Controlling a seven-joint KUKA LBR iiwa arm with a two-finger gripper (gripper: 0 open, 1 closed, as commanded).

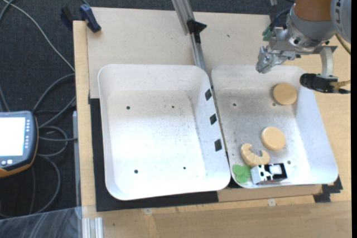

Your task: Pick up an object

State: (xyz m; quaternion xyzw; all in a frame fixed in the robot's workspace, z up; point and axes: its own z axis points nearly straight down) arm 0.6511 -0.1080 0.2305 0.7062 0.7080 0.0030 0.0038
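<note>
Hovering at the upper right of the frame, the gripper [266, 62] hangs over the far edge of the right bin [312, 136]; whether it is open I cannot tell, and nothing shows in it. The nearest target, a tan disc [285, 93], lies just below-right. Centre over it, well clear of the wall, before descending.

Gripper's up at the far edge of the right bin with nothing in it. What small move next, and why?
Probably shift the gripper toward the near side and a little right, until it is over the nearer round tan disc, then descend. It hangs above bare floor at the right bin's far edge, and that disc lies flat, apart from the clutter in the near corner.
</note>
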